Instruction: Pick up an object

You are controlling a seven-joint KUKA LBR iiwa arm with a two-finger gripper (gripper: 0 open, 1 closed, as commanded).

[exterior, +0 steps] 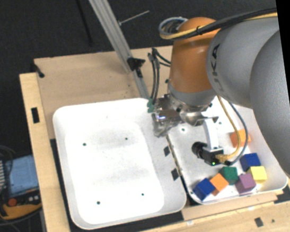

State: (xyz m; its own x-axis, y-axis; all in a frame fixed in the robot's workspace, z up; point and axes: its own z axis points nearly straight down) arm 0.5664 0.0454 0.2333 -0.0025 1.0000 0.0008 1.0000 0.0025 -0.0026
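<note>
Several small blocks lie in the near corner of the right bin (190, 161): a blue block (203, 188), an orange block (219, 182), a green block (229, 173), a purple block (245, 182), a yellow block (258, 173) and a second blue block (250, 160). Another orange piece (239, 138) sits farther back, under a cable. My gripper (160, 120) hangs over the far left corner of the right bin, close to the wall shared by the two bins. It is well away from the blocks, and the wrist hides its tips.
The left bin (108, 155) is a bare white tray with a few dark specks. The grey arm and orange band (194, 63) cover the far right of the right bin. A metal rail (114, 31) slants up behind the bins. A black fitting with a green light (205, 152) hangs over the right bin.
</note>
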